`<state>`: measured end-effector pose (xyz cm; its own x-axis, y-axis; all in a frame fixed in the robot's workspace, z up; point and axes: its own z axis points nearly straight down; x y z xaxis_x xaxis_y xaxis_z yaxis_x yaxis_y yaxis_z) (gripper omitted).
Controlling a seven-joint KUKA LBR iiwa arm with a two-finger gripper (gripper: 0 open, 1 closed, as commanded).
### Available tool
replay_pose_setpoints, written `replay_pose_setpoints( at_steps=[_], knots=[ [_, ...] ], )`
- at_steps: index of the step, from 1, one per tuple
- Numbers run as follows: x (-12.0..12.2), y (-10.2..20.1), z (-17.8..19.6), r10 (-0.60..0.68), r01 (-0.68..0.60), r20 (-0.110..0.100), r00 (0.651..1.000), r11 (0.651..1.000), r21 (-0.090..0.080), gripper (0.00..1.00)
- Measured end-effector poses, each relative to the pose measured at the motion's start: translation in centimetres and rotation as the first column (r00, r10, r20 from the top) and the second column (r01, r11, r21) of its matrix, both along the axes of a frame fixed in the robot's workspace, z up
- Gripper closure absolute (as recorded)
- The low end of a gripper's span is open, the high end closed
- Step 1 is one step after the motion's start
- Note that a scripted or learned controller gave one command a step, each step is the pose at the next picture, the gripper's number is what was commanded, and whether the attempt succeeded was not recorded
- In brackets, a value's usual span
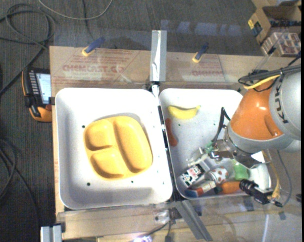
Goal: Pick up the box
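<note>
Your end effector [212, 154] sits low in the right bin [192, 135], over the clutter at its near side; you cannot tell how it is set. The box [192, 175], white with dark print, lies just left and nearer of it. A banana [183, 112] lies beyond it. A yellow tray [118, 146] fills the left bin [66, 135].

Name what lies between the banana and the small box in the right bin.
In the camera view, bare white bin floor separates the banana from the box; a reddish sausage-like piece lies just left of that line.
</note>
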<state>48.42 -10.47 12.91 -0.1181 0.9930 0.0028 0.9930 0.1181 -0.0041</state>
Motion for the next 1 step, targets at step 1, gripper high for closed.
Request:
replay_pose_setpoints(
  at_steps=[1],
  knots=[
    [4.95, -1.47, -3.91, 0.023, -0.023, 0.014, 1.000, 1.000, 0.000, 0.00]
  ],
)
